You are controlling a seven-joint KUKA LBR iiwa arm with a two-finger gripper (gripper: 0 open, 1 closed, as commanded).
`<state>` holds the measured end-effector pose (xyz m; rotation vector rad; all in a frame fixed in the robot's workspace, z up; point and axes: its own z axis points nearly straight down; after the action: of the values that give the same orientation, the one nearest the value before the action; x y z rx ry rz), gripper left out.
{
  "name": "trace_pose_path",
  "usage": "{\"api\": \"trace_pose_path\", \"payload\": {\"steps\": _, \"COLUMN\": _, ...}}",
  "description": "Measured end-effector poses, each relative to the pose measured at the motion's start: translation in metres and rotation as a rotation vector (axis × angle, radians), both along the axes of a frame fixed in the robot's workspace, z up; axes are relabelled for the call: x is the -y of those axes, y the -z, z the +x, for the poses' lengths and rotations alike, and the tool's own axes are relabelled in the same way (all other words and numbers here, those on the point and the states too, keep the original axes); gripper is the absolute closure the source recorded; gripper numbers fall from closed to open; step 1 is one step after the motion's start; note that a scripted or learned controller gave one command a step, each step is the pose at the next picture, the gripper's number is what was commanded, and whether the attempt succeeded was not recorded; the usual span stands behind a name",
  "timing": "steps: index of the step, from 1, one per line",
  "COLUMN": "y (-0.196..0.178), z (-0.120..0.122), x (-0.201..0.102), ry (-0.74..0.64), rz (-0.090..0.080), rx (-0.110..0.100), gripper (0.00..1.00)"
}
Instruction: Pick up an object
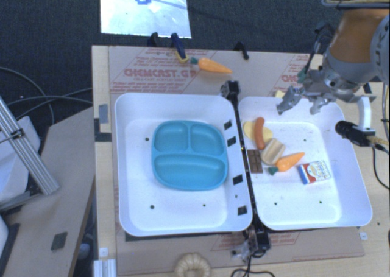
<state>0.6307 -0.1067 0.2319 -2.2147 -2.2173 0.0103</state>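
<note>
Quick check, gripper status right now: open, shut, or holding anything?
Gripper: open, nothing between its fingers; it hovers over the far edge of the right bin, above the toy food.

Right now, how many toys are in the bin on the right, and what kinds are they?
Carrot: 1
Hot dog sausage: 1
Bread bun: 1
Yellow round piece: 1
Little carton: 1
Brown bar, on the rim next to the divider: 1
Total: 6
</note>
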Motion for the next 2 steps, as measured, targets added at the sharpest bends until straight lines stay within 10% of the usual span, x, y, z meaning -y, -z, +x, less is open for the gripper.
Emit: {"api": "trace_pose_path", "payload": {"steps": 2, "y": 0.038, "z": 0.011, "x": -0.001, "ry": -0.003, "rz": -0.001, "rx": 0.01, "gripper": 0.0}}
